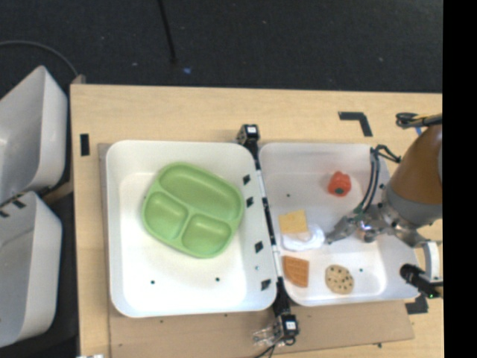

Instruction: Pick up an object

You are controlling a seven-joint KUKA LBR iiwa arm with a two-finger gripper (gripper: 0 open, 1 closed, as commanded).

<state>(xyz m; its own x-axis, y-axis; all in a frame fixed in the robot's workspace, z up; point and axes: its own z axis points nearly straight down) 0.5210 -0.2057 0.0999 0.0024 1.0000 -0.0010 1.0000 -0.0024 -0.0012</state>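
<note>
My gripper (339, 231) is low over the right bin (317, 155), tips aimed left toward the white object (304, 239) near the bin's middle. Can't tell how wide I'm open: the tips blur into metal and white plastic at this angle. Nothing visibly between them, so I'm not calling a hold.

Closest to me:
- white object, just left of my tips, maybe touching, can't confirm
- yellow square piece (294, 221), looks like a cheese slice or sponge, touching the white object's upper edge
- orange-brown waffle-like piece (297, 271), below those, by the bin's left wall
- chocolate-chip cookie (340, 279), near the front wall, below my wrist
- red piece (339, 184), tomato or strawberry shape, further back, well apart from the rest

Left bin (119, 289) holds a green divided plate (193, 209). Not my side right now.

Step, as I read it: end of approach, grasp not made. Likely target is the white object, since it's what I'm pointed at.

Next move needs: tips straddling the white object rather than beside it, then close, then lift straight up. Risk: it's low and crowded by the yellow piece, so I could shove it, or pinch both.
</note>
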